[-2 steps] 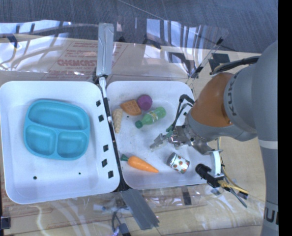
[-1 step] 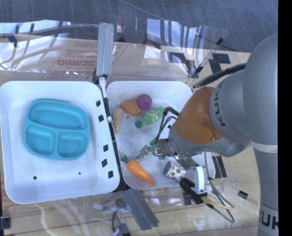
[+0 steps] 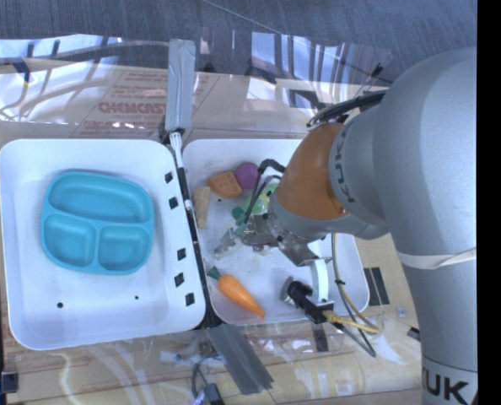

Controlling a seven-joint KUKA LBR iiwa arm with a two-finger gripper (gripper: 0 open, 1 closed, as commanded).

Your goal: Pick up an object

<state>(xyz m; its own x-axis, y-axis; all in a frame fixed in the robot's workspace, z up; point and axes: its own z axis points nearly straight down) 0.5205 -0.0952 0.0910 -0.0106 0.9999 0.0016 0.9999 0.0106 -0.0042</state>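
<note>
The right bin (image 3: 225, 315) holds an orange carrot (image 3: 239, 294) near its front edge, a tan waffle-like piece (image 3: 224, 184) and a purple object (image 3: 247, 175) at the back, and a pale cone-shaped piece (image 3: 202, 205) by the left wall. A green item (image 3: 260, 201) peeks out beside the wrist. My gripper (image 3: 232, 240) hangs low over the middle of this bin, between the cone piece and the carrot, touching neither. Nothing shows between its metal fingers (image 3: 226, 243).
The left bin (image 3: 18, 310) carries a blue three-compartment tray (image 3: 97, 222). A divider with black clips (image 3: 181, 251) separates the bins. The bulky grey arm and its orange band (image 3: 309, 184) cover the right bin's right half. Cables (image 3: 347, 315) trail at the front right.
</note>
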